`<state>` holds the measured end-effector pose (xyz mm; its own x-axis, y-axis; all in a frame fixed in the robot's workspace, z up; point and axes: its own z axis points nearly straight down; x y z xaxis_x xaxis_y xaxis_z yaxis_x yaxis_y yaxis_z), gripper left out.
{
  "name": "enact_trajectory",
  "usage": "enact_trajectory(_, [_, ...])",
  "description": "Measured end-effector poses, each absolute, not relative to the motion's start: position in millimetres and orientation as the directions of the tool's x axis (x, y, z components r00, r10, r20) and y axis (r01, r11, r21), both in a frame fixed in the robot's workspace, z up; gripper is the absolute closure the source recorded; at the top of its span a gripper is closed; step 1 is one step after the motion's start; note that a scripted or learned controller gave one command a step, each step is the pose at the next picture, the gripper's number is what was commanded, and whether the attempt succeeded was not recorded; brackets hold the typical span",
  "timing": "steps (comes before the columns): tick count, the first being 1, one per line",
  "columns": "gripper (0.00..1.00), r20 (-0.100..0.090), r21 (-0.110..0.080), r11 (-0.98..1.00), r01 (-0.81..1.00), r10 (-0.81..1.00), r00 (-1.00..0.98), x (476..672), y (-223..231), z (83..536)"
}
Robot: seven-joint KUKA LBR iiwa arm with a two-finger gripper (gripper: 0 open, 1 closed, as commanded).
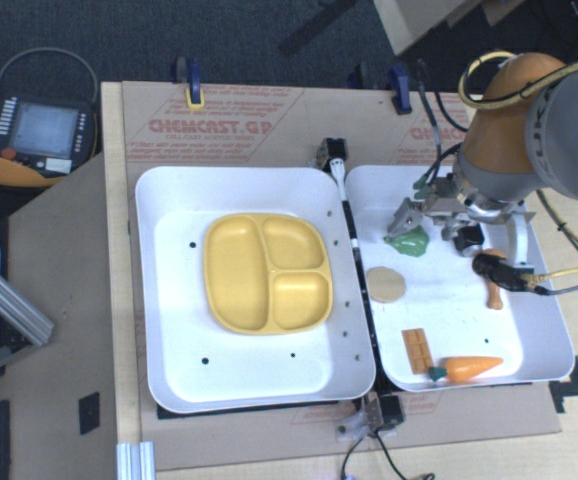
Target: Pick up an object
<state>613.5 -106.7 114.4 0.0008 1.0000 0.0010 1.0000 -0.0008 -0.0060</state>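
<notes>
Nearest, a toy carrot (472, 368) lies in the right bin (549, 338); farther back, the gripper (409, 230) pinches a green object (408, 241).

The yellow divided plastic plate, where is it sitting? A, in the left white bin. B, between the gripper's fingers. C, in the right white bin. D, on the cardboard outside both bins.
A: the yellow divided plastic plate lies flat in the middle of the left white bin, apart from the toy carrot in the right white bin.
</notes>
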Motion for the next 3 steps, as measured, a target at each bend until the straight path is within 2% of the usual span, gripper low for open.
enact_trajectory(1, [1.00, 0.000, 0.000, -0.001, 1.000, 1.000, 0.001, 614.8, -106.7, 128.0])
enact_trajectory(3, [1.00, -0.002, 0.009, 0.001, 1.000, 1.000, -0.001, 623.9, -108.1, 255.8])
